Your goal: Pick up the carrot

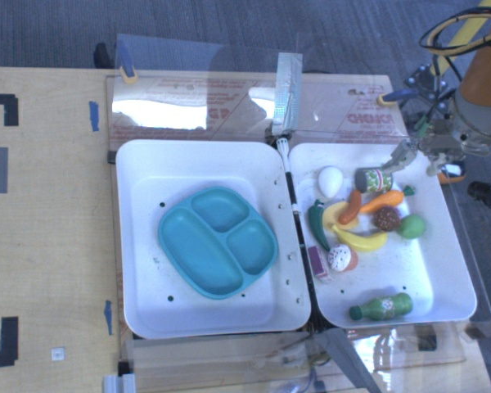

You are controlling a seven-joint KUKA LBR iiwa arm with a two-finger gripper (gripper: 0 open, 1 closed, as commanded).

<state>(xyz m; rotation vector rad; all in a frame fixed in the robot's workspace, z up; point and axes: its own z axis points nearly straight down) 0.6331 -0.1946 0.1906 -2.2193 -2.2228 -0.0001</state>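
Note:
The carrot [380, 203] is orange with a green stub at its right end. It lies almost flat in the upper middle of the right bin [450, 289], among a cluster of toy foods. It touches a dark can [371, 178] above it and a brown round piece [385, 218] below it. My gripper [415, 163] hangs over the bin's upper right corner, up and to the right of the carrot. It is open, its fingers are spread, and nothing is between them.
Around the carrot lie a white egg [331, 181], an orange-red stick [349, 208], a banana [357, 232], a dark green vegetable [317, 223] and a lime [411, 226]. A green bottle [382, 306] lies near the front wall. The left bin [139, 166] holds a blue divided plate [217, 240].

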